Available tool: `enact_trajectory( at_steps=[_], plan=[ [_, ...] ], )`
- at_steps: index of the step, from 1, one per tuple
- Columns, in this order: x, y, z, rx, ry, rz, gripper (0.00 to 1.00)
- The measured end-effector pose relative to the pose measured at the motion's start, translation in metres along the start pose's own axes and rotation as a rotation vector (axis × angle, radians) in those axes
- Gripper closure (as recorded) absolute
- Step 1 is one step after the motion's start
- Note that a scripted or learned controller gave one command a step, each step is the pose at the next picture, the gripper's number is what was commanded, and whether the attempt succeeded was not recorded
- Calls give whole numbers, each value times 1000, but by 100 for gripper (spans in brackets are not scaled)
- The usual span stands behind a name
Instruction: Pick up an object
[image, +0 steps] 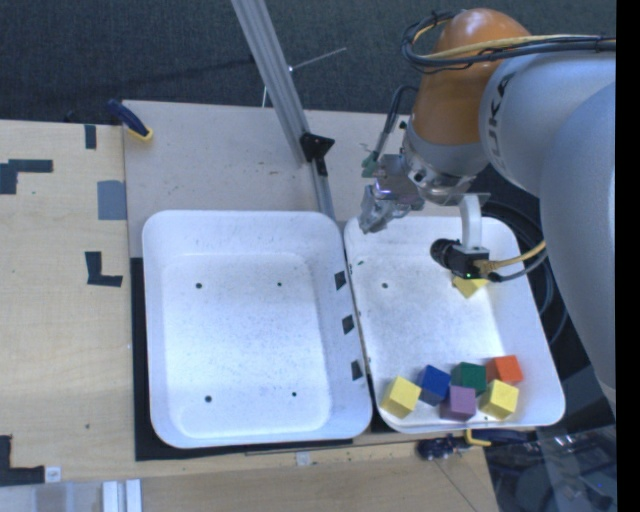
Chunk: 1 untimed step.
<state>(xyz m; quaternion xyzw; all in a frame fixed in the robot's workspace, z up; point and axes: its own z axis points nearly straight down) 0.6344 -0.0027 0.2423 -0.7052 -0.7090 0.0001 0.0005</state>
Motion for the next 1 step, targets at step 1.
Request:
enact_trajectory(
  at_steps=[1],
  plan=[
    [48, 0, 1, 1, 0, -1, 100]
  ],
)
